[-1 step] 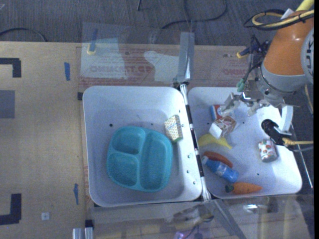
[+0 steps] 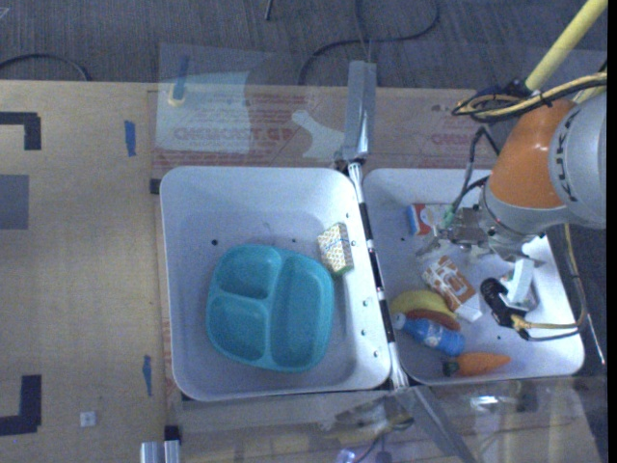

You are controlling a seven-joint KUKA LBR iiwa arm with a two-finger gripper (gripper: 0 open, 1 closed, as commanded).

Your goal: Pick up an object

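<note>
The two-finger claw of the grey arm with an orange band is seen low over the right-hand shallow white bin, near that bin's middle. Whether the claw is open or closed cannot be told, since its tip is hidden by the wrist and cabling, and nothing is seen to be gripped by it.

A small white carton with blue and red edges lies just beside the claw, toward the view's left and slightly above it. A flat red-and-white printed packet lies just below the claw; whether it is touched cannot be told. Further below the claw, past the packet, a yellow banana is found, with a blue plastic bottle against its lower side. An orange carrot-shaped toy is placed lowest of all, near the bin's front wall, well apart from the claw.

Well to the view's left of the claw, the left-hand shallow white bin is occupied by a teal plastic plate with three compartments. A small patterned block is seen at the plate's upper right edge, on the side nearer the claw.
</note>
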